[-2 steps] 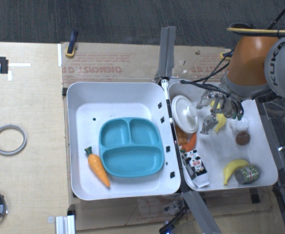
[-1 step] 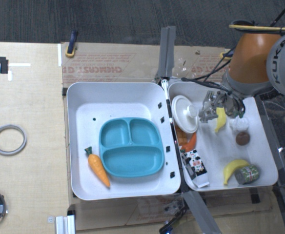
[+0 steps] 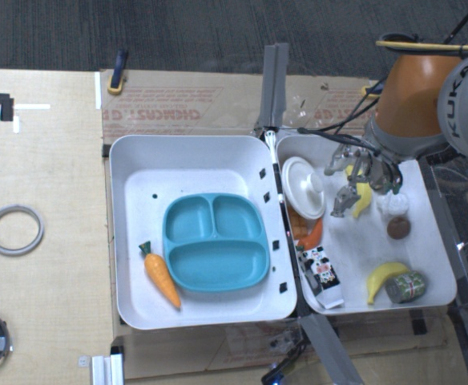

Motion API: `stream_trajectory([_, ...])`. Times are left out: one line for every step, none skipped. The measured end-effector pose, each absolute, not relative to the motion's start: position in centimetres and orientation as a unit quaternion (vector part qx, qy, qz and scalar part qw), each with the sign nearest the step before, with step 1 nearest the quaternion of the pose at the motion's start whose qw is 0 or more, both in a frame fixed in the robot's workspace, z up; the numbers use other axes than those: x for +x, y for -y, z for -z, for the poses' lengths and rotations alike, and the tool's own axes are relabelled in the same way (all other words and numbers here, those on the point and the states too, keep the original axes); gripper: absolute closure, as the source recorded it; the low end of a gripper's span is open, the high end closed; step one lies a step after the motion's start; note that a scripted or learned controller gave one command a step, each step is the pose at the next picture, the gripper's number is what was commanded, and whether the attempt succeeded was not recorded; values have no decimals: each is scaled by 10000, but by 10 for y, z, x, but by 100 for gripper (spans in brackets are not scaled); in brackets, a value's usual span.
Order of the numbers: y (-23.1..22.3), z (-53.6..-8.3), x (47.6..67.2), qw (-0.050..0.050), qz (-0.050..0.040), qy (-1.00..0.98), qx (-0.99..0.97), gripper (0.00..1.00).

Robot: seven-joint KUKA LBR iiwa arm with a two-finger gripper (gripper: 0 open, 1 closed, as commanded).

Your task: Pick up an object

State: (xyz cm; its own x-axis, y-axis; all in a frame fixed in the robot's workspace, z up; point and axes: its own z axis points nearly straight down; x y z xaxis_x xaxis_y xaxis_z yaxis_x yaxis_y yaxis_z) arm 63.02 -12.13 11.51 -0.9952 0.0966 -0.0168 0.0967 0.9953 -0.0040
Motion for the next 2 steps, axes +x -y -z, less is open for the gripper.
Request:
stream_trajectory([137,-93,608,16,1,-9932,1164,0])
stream_trajectory([137,-103,609,40,11,-9934,1150,100])
